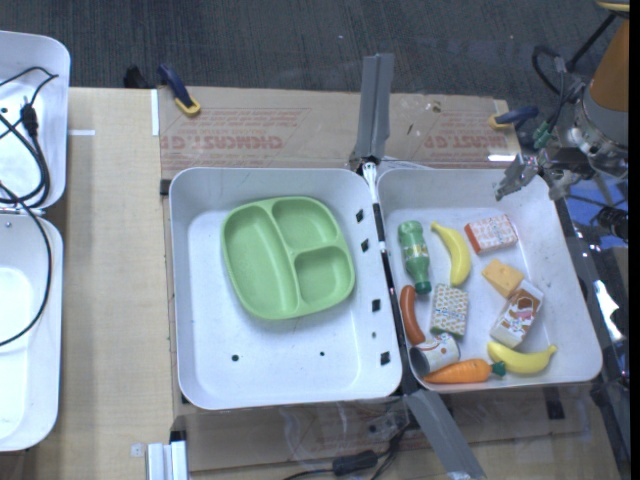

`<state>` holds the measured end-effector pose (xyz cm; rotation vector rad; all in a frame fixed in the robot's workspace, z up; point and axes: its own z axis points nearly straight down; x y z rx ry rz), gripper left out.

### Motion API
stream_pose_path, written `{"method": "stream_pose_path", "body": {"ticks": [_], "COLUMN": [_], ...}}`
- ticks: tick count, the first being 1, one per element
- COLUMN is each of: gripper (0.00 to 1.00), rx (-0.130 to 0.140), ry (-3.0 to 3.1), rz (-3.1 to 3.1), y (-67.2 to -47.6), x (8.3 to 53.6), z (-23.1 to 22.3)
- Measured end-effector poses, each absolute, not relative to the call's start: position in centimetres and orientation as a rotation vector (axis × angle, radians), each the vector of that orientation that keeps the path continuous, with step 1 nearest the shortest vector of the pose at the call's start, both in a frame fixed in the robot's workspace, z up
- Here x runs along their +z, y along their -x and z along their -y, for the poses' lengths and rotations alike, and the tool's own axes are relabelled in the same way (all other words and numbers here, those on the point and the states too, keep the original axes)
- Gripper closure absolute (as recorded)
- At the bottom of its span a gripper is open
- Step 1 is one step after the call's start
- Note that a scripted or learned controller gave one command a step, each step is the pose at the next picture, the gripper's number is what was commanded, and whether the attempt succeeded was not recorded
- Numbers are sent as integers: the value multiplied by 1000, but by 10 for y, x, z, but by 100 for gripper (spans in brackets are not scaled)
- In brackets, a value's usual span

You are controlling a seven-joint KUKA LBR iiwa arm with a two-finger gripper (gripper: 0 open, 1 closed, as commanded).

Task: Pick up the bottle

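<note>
We judge the green bottle (pixel 414 257) light, rigid, slick plastic; we'd grip mid-body across its width. Hand (pixel 517 180) state: can't tell.

A pale green divided plate (pixel 288 256) lies in the white left bin (pixel 200 368); the white right bin (pixel 560 268) has a green bottle (pixel 414 257), two yellow bananas (pixel 455 253) (pixel 524 359), an orange carrot (pixel 462 372) and a red sausage (pixel 410 316). Beside them are a red-and-white box (pixel 491 234), an orange block (pixel 503 277) and a chequered packet (pixel 450 310). The bench (pixel 110 268) is light wood with brown cardboard (pixel 270 128) printed in red.
</note>
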<state>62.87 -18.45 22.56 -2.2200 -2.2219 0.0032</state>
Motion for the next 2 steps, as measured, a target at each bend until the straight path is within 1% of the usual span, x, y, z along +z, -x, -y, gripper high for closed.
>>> {"method": "stream_pose_path", "body": {"ticks": [1,2], "gripper": [0,0], "rx": [5,5], "ry": [2306,2672], "rz": [2129,1650], "y": [-597,-585], "x": [126,191], "z": [136,74]}}
